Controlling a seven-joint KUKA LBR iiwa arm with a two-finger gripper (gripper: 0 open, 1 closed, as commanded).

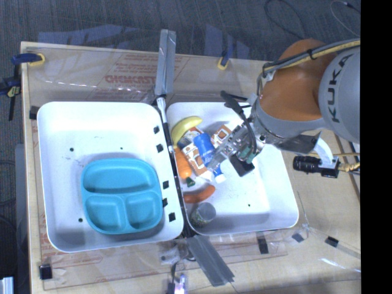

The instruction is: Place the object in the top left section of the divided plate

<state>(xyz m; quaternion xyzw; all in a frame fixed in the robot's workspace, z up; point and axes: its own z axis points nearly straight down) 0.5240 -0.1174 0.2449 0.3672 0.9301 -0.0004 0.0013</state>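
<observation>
You had the gripper (228, 147) low over the pile in the right bin (275, 208), near frame centre, arm reaching in from the right under the orange band. I couldn't tell whether it was grasping anything; clutter and the tool body hid that.

The pile sat against the bin's left wall, by the divider: a yellow banana (185, 126) at the top, a blue-and-orange packet (199, 149) just beside the gripper, a carrot (182, 166) along the wall, a red-orange sausage-shaped item (199, 194) below it, and a grey can (203, 213) near the lower left corner. Which of these was the task object wasn't clear; going by the gripper position, my guess was the packet or something touching it. Either way it was in the right bin, not on the plate.

The blue divided plate (122, 198) lay in the left bin (55, 133), lower centre, with one wide section across the top and two smaller ones below. "Top left section" looked ambiguous on that layout, so check your target coordinates.

My read: pick stage, nothing transferred. The items were packed tight and overlapping, so a descent there risked pinching two things or nudging the pile. The carry would then have to clear the walls between the bins.
</observation>
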